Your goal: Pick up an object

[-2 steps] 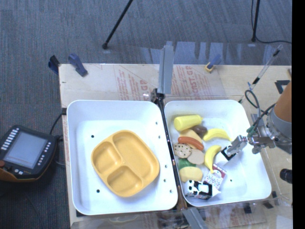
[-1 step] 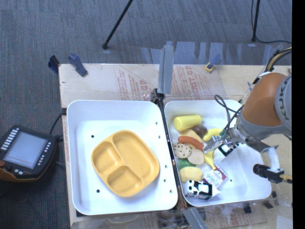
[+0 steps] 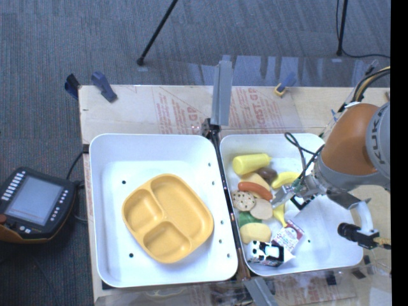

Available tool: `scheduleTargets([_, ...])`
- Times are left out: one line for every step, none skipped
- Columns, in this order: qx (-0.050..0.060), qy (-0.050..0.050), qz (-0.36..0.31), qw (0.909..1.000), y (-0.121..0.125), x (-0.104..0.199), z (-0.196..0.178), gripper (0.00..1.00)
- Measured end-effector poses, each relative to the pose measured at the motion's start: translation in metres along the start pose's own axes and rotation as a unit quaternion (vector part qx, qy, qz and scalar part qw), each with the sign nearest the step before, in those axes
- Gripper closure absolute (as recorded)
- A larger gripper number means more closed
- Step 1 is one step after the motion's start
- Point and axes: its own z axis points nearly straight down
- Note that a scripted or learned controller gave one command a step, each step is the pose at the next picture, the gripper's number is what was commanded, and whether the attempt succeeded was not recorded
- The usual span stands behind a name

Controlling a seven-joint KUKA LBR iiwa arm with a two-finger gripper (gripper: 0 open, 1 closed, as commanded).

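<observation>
Pincer down in the toy food pile

The pincer [image 3: 285,194] sits low in the right bin [image 3: 331,250], right beside the banana [image 3: 285,179]; I cannot tell how wide it is open or if it has hold of anything. The toys are heaped together, so it must poke in among them. The banana's long side runs left to right. The yellow tray [image 3: 167,217] lies left of the banana.

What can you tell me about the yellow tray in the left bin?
The yellow tray is a rounded-square plate that looks like plastic, molded with three compartments, one larger and two smaller. It lies flat and face up, turned at an angle, near the middle of the left bin. It sits alone on the bin floor.
</observation>
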Motion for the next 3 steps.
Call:
scheduleTargets([-0.001, 0.005, 0.001, 1.0000, 0.002, 0.004, -0.010, 1.00])
scheduleTargets([0.016, 0.013, -0.038, 0.9991, 0.009, 0.048, -0.104, 1.00])
scheduleTargets([0.019, 0.013, -0.004, 0.9997, 0.063, 0.095, -0.114, 1.00])
